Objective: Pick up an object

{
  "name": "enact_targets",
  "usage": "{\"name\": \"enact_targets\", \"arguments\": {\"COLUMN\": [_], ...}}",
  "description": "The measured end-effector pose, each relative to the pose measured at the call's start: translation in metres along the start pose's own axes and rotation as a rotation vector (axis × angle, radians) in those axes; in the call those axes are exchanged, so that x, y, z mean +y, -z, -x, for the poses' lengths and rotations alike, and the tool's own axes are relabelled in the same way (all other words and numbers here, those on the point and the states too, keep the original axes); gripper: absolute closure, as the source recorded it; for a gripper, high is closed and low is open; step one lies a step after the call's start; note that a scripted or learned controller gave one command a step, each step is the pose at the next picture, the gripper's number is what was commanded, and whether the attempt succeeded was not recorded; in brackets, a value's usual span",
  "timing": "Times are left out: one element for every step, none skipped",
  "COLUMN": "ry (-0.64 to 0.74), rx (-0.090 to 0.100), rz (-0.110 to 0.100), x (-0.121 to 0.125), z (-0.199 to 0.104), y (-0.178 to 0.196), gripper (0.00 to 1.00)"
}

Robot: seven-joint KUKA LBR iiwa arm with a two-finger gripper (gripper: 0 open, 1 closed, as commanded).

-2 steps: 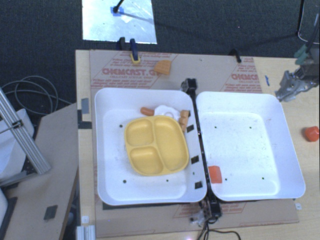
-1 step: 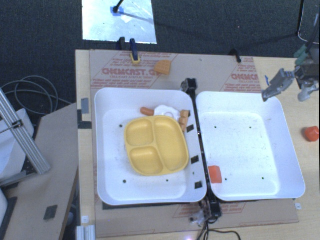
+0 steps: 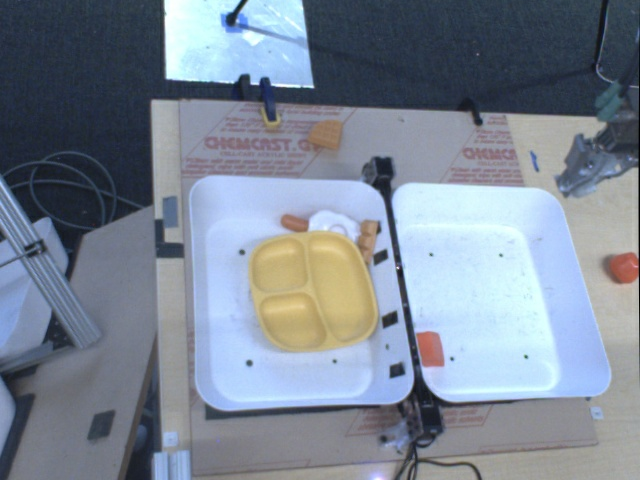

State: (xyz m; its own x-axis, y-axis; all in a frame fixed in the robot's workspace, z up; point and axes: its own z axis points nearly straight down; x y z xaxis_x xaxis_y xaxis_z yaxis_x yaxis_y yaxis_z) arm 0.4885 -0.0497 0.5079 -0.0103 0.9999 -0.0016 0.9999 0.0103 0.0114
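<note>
Two white bins sit side by side on the bench, and from the camera view the gripper (image 3: 590, 166) hangs off beyond the far right corner of the right bin (image 3: 575, 268), outside its rim and over bare bench; it is too small and blurred for me to tell whether it is open or closed, and nothing shows in it. Parked there, it looks to be keeping the bins unobstructed before a try. Nearest below it, towards me, a small red piece (image 3: 622, 267) lies on the bench outside the bin. Further from it, an orange block (image 3: 430, 348) rests alone in the right bin's near left corner, probably the easiest pick since nothing crowds it. Well away, in the left bin (image 3: 205, 298), a yellow divided plate (image 3: 312, 293) lies flat, with an orange sausage shape (image 3: 295, 223), a white item (image 3: 335, 224) and a tan piece (image 3: 368, 238) bunched just past its far edge
</note>
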Motion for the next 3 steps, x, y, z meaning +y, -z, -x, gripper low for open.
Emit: {"name": "enact_targets", "arguments": {"ry": [0.000,0.000,0.004], "rx": [0.000,0.000,-0.001], "rz": [-0.001,-0.001,0.004], "x": [0.000,0.000,0.001], "z": [0.000,0.000,0.000], "y": [0.000,0.000,0.011], "gripper": [0.00,0.00,1.00]}}
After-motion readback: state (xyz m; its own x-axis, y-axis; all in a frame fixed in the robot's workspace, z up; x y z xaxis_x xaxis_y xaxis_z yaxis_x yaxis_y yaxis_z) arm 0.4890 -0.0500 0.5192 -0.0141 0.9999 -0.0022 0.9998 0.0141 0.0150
